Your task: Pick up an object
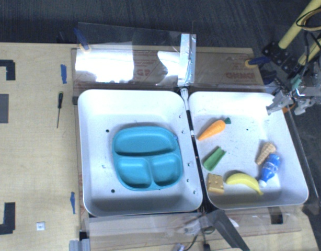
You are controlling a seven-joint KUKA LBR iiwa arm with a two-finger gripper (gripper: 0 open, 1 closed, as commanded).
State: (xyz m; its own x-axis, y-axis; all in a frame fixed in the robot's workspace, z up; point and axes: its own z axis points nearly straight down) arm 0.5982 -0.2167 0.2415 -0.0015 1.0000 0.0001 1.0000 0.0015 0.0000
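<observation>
The right bin (244, 106) holds several toy foods. An orange carrot (211, 129) lies at its upper left, with a green piece (214, 158) below it. Along the front edge sit a tan block (215, 183) and a yellow banana (244, 182). Near the right wall are an ice cream cone (265, 152) and a small blue bottle (270, 168), touching each other. My gripper (278, 104) hangs over the bin's upper right corner, apart from all of these, with nothing seen in it.
The left bin (98, 114) carries a blue divided plate (146, 156). A clear plastic sheet (134, 61) stands behind the bins. A small screwdriver (59, 107) lies on the bench at left. Cables and a yellow tube (304, 17) crowd the upper right.
</observation>
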